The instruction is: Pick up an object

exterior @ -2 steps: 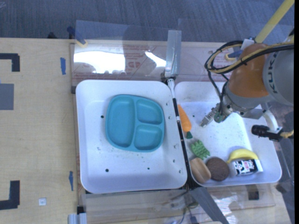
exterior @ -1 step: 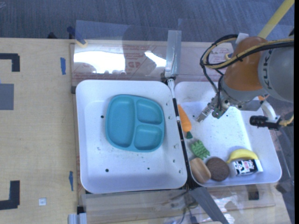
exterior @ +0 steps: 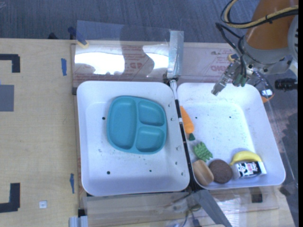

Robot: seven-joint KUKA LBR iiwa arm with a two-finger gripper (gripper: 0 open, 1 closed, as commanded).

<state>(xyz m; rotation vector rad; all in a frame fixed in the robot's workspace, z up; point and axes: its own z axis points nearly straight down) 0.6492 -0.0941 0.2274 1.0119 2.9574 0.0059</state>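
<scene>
Nearest the lens, along the front wall of the right bin [exterior: 265, 126]: a tan bread roll [exterior: 203, 173] touching a round brown patty [exterior: 220, 170], then a small black-and-white carton [exterior: 248, 169] with a yellow banana [exterior: 245, 156] lying just behind and against it. A little farther back, a green leafy piece [exterior: 203, 151], and above that an orange carrot [exterior: 187, 121] with a green stub, leaning along the left wall of the same bin. All six loose, none touching the pincer.

In the left bin [exterior: 90, 126], a teal divided plate [exterior: 137, 124] with three compartments, lying flat near the middle. Both bins white, speckled with dark flecks, seated side by side on a pale wooden table [exterior: 33, 126]. Behind the bins, a clear plastic sheet [exterior: 123, 56] catching glare, and a grey taped strip [exterior: 174, 56] standing at the seam between the two bins. Blue tape marks and black corner marks on the table at left.

At upper right, the grey arm with its orange band [exterior: 274, 18], looped with yellow and black cables [exterior: 241, 8]. Below it the pincer [exterior: 220, 88], tilted down to the left, hanging over the rear edge of the right bin, well apart from the toys at the front. Nothing between its tips; whether released or clenched, impossible to tell at this angle.
</scene>
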